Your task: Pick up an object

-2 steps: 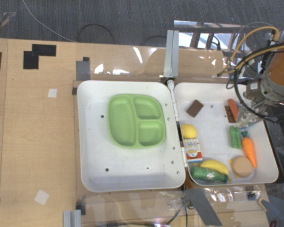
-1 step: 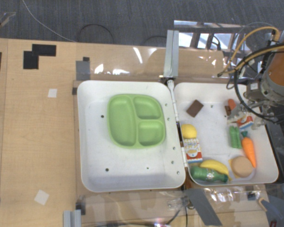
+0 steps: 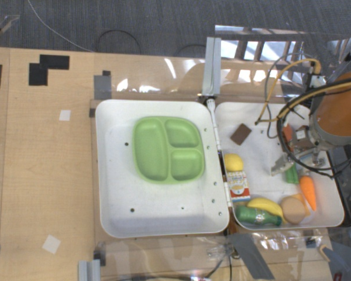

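Green bottle (image 3: 258, 216) beside banana (image 3: 265, 204)

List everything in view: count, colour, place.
bins: 2, white, side by side on the bench
divided plate: 1, green, left bin, centre
block: 1, brown, right bin, upper left
lemon: 1, yellow, right bin, left wall
small carton: 1, white and red, below the lemon
banana: 1, yellow, right bin, near edge
bottle: 1, green, under the banana
carrot: 1, orange, right bin, right side
round item: 1, tan, beside the carrot
gripper: 1, grey, over right bin
arm: 1, orange band, from right
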Available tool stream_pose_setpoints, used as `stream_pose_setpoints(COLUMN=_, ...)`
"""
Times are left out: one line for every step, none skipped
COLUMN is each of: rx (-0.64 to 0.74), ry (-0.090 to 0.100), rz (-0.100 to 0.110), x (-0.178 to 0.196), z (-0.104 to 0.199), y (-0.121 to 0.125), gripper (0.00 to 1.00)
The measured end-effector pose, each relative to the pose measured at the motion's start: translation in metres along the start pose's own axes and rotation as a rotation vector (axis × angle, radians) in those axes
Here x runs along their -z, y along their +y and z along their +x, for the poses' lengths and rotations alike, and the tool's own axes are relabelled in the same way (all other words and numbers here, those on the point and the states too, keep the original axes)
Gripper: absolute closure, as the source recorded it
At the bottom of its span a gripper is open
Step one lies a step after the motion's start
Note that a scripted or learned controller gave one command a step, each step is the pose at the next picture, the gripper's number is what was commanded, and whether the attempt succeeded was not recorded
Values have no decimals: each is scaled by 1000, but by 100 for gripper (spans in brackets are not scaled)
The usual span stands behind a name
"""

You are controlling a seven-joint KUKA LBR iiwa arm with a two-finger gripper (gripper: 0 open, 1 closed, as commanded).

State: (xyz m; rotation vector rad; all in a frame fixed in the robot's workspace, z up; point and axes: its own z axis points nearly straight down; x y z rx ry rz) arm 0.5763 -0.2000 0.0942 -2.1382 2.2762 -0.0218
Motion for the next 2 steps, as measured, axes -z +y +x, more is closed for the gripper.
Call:
stream_pose_setpoints(rx=-5, ry=-2, rz=3, x=9, z=-1, y=-1, gripper=100)
stream_pose_setpoints(rx=-63, ry=6, rz=-5, x=121, z=-34, y=30, gripper=100)
